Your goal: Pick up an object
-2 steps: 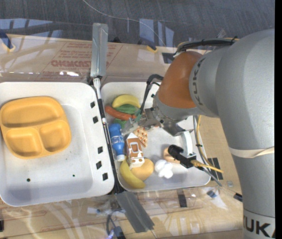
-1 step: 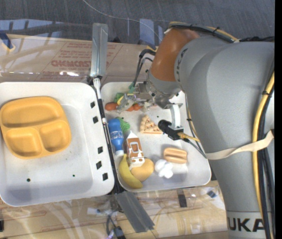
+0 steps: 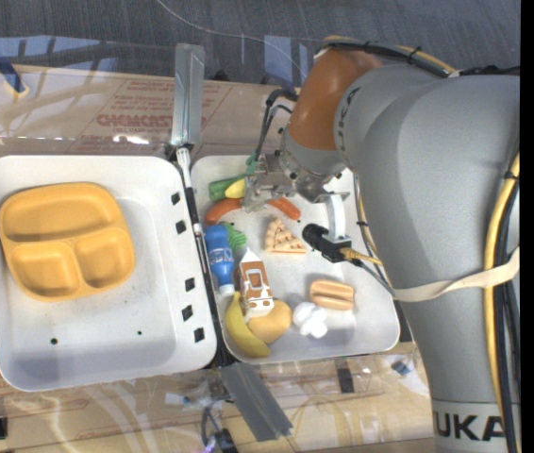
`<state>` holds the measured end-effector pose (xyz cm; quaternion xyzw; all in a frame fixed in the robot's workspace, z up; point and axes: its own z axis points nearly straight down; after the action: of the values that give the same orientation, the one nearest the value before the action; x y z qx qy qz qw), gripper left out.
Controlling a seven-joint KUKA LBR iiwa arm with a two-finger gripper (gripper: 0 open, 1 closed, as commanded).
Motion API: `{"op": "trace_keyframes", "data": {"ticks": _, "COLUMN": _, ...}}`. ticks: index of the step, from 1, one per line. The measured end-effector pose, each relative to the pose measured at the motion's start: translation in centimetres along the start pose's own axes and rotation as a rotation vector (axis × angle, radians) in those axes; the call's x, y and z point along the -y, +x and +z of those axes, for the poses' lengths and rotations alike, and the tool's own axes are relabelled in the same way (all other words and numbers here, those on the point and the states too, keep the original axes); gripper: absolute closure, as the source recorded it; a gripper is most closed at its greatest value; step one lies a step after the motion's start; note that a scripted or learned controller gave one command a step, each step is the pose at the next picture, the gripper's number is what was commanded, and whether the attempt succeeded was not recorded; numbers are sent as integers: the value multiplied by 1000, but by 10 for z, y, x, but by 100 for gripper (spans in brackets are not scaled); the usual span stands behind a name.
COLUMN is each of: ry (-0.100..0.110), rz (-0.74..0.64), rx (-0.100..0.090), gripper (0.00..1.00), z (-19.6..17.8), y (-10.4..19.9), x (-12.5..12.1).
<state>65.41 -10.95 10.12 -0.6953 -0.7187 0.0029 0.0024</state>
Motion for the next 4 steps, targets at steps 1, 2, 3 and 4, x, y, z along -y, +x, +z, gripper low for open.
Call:
{"op": "trace_keyframes", "data": {"ticks": 1, "ry": 1, "rz": -1, "rx": 0, "gripper": 0, "z": 0, "y": 0, "x": 0}}
{"op": "trace_keyframes", "data": {"ticks": 2, "ry": -1, "rz": 106, "rx": -2, "gripper": 0, "z": 11, "y": 14, "x": 80}}
{"op": "trace_keyframes", "data": {"ticks": 3, "ry": 13, "rz": 241, "rx": -1, "gripper": 0, "z": 12, "y": 8, "x": 1}}
{"op": "trace_keyframes", "data": {"ticks": 4, "ry": -2, "rz": 264, "rx": -2, "gripper": 0, "z": 10, "y": 18, "x": 42}}
